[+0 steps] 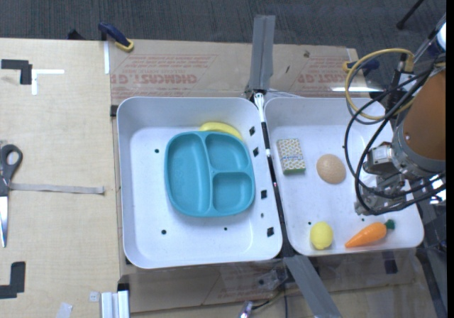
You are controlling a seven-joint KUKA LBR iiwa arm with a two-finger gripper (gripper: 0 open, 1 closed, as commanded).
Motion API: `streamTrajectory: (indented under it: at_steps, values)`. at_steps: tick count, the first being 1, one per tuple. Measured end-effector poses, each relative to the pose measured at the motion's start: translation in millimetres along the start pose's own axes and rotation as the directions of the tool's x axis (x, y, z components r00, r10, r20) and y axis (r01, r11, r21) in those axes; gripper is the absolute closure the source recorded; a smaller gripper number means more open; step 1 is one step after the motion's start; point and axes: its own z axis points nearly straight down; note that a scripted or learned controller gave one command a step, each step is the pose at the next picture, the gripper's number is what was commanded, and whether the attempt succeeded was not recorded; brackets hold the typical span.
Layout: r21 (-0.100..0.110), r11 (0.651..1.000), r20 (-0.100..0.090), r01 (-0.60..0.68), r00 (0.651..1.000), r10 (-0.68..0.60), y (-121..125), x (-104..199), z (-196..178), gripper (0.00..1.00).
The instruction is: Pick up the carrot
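The orange carrot (pixel 367 234) with a green top lies near the front right corner of the right bin (pixel 312 121), tip pointing left. My gripper (pixel 379 199) hangs just above and slightly behind it, amid black cables at the bin's right side. Nothing shows between its fingers. The arm's orange band sits above it at the right edge.
In the right bin also lie a yellow lemon (pixel 321 236), a tan egg-like ball (pixel 330 169) and a small patterned box (pixel 290 155). The left bin (pixel 135 189) holds a blue divided plate (pixel 210 173) with a yellow item (pixel 220 128) behind it. Scissors (pixel 7 167) lie at far left.
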Motion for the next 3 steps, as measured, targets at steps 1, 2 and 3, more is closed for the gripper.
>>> streamTrajectory:
  at_steps: [1, 2, 3]
  values:
    - [0.003, 1.000, 0.001, -0.002, 1.000, 0.002, -33.1, 36.3, -23.7, 1.00]
    - [0.006, 1.000, 0.004, -0.006, 1.000, 0.006, -34.7, 34.9, -32.7, 1.00]
    - [0.003, 0.960, 0.001, 0.280, 0.960, -0.280, -15.2, 36.2, -53.3, 1.00]
